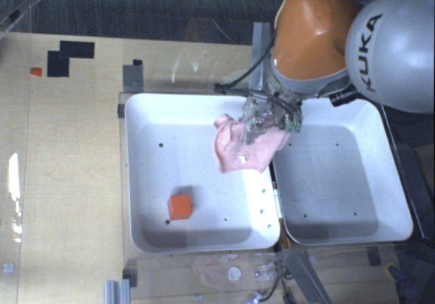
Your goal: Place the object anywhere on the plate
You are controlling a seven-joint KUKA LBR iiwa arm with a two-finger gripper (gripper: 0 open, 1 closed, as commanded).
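Over the left bin (146, 160), the claw (262, 119) pinches a pink cloth (241, 149) hanging crumpled, long axis unclear.

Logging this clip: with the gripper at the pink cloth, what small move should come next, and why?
Probably a short straight lift. The gripper sits right on the pink cloth, which drapes below it near the left bin's right wall, so rising a little would show whether the cloth really comes along. The orange block lies apart, well clear. I see no plate to aim for yet.
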